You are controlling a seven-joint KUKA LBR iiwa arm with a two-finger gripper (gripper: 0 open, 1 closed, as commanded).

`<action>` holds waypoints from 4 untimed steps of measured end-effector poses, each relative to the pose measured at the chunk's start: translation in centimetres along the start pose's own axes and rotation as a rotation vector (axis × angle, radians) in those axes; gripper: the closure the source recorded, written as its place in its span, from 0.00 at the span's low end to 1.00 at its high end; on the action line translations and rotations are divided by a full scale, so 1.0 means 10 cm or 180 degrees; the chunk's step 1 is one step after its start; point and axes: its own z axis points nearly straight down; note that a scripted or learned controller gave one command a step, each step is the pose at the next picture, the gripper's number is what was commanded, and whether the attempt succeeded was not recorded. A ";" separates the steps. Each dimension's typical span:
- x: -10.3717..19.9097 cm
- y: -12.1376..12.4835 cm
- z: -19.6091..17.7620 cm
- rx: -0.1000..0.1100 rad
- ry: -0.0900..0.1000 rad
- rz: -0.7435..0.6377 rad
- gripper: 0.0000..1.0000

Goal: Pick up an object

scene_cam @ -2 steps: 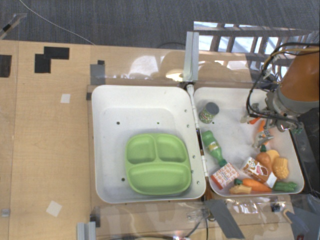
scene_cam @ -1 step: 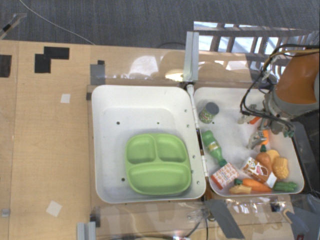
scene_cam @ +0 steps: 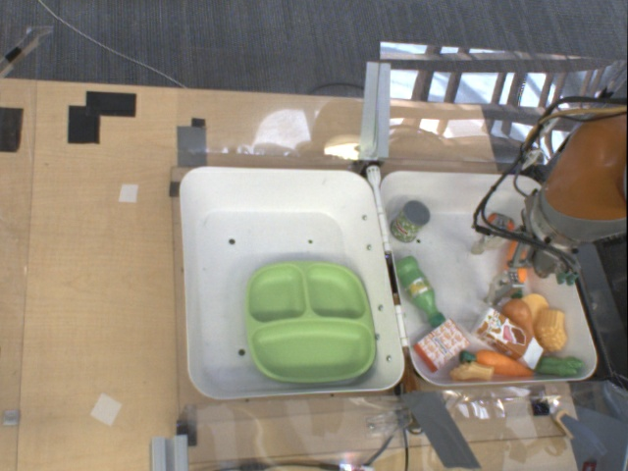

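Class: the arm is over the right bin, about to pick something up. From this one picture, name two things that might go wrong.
1. The toys in the near right corner, such as the carrot and the box, lie packed together, so the tool may nudge or catch a neighbour.
2. The bottle lies on its side close to the bin wall; it may roll away, and the wall could block a finger.

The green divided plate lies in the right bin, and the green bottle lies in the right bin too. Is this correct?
Not quite. In the camera view the green divided plate lies in the left bin, not the right one. The green bottle does lie in the right bin, near the wall between the two bins.
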 end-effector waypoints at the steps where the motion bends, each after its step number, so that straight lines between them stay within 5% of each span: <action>1: -0.15 0.12 0.00 0.0002 -0.0002 -0.0208 0.00; 2: 0.11 -0.01 0.00 0.0000 -0.0002 -0.0014 0.00; 3: -0.42 0.51 0.01 -0.0011 -0.0005 -0.0188 0.00; 4: 0.19 -0.16 -0.01 0.0010 0.0002 -0.0215 0.00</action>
